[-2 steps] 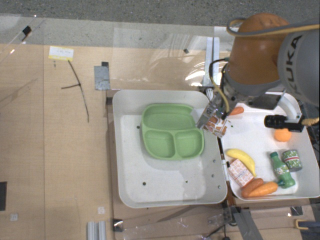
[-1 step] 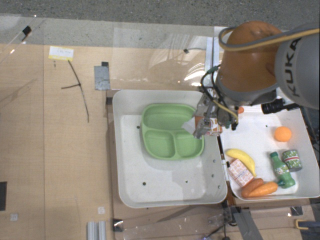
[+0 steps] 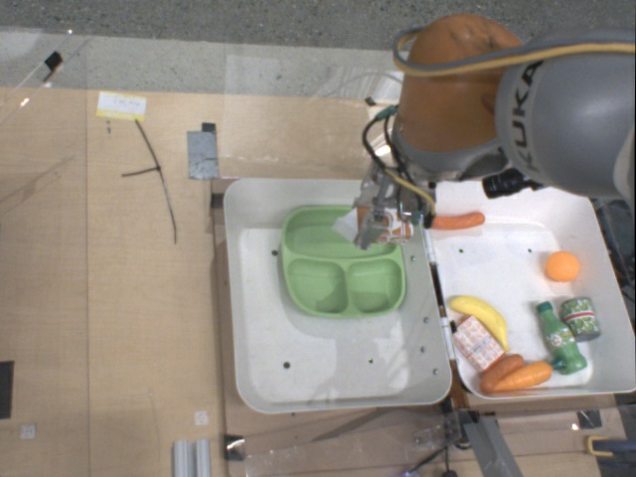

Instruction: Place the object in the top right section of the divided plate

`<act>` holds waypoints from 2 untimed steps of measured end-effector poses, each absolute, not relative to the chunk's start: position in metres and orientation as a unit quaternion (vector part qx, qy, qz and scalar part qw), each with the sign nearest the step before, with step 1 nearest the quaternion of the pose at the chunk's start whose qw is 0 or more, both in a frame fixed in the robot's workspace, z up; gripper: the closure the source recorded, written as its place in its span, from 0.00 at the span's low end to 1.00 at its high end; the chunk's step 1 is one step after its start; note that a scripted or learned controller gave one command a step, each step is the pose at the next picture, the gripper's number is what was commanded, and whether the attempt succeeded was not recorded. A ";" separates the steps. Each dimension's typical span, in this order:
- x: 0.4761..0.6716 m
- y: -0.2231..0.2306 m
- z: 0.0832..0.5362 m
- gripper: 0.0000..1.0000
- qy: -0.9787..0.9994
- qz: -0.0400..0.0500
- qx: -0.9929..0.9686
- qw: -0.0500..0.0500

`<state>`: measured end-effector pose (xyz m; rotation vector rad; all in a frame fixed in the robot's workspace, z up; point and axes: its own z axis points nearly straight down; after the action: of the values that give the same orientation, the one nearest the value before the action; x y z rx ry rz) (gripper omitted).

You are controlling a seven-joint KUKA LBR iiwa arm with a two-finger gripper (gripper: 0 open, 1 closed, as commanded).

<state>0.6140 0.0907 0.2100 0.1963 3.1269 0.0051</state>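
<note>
Right now the gripper [image 3: 381, 225] is hovering over the green divided plate's [image 3: 343, 288] upper right section, gripping a small orange-and-white object [image 3: 399, 230]. A hot dog [image 3: 458, 222] is lying just beside it in the right bin [image 3: 517, 251].

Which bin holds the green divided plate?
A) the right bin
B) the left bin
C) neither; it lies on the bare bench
B: the green divided plate lies inside the left bin, while the banana and orange ball lie in the right bin.

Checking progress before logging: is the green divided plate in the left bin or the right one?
In the left bin: the green divided plate lies flat on its floor.
</note>
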 end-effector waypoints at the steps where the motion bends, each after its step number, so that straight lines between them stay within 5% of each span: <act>1: 0.643 0.160 0.186 1.00 0.986 0.002 -0.165 0.004; 2: 0.627 0.091 0.232 1.00 0.980 0.000 -0.198 0.006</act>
<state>0.6270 0.0909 0.2322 -0.6197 3.0671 0.0000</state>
